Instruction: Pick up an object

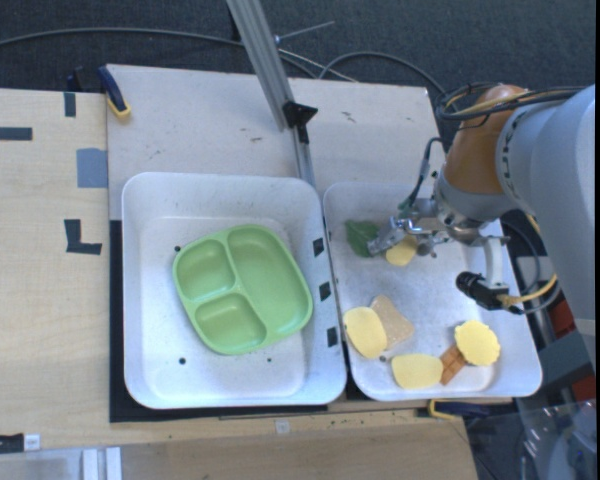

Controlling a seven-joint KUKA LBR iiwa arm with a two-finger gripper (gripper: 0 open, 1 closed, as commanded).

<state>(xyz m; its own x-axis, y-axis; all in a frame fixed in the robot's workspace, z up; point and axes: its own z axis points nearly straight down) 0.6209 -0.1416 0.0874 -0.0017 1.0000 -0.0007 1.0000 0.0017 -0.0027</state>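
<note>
The jaws sit at a small yellow piece (401,255), grip unclear, a green piece (361,236) just beside.

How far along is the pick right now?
Done: the arm has reached the right bin and the gripper is down at a small yellow piece. In hand: unclear whether it is gripped. Left: lifting it out.

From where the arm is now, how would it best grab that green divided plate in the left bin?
Probably by the rim. The green divided plate lies flat and face up in the left bin, too wide to span. Its near-right edge, toward the right bin, is closest to the gripper, so I would come straight down there, one finger inside a compartment and one outside the rim.
</note>
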